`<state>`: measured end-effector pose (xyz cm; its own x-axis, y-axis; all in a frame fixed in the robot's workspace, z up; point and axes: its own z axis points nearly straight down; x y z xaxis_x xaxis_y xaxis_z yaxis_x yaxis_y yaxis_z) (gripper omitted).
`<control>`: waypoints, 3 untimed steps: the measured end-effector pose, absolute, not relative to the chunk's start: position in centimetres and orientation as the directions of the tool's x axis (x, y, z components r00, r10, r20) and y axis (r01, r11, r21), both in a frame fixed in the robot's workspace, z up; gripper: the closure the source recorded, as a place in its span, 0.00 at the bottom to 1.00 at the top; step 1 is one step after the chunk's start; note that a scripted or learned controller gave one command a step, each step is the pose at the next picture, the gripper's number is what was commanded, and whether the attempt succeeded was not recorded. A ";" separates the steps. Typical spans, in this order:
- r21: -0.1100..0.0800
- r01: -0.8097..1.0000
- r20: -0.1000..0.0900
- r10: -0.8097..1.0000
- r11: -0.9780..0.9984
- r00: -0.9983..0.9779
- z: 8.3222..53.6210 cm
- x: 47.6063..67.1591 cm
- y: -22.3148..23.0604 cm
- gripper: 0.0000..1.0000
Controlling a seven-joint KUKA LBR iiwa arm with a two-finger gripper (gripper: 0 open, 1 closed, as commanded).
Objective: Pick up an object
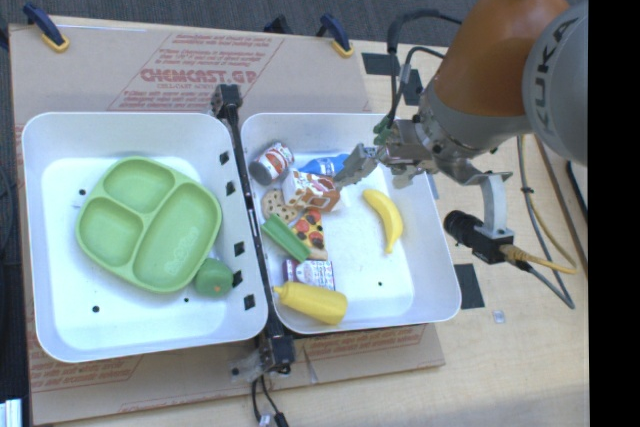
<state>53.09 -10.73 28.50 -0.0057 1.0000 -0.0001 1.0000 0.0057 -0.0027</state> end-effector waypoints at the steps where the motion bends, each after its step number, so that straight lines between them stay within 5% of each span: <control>1: -0.007 1.000 0.000 1.000 0.004 -0.004 15.9 55.2 -21.2 0.00; 2: -0.006 1.000 0.000 1.000 0.008 -0.008 9.0 62.8 -18.5 0.00; 3: -0.004 1.000 -0.001 1.000 0.011 -0.011 10.2 62.9 -18.5 1.00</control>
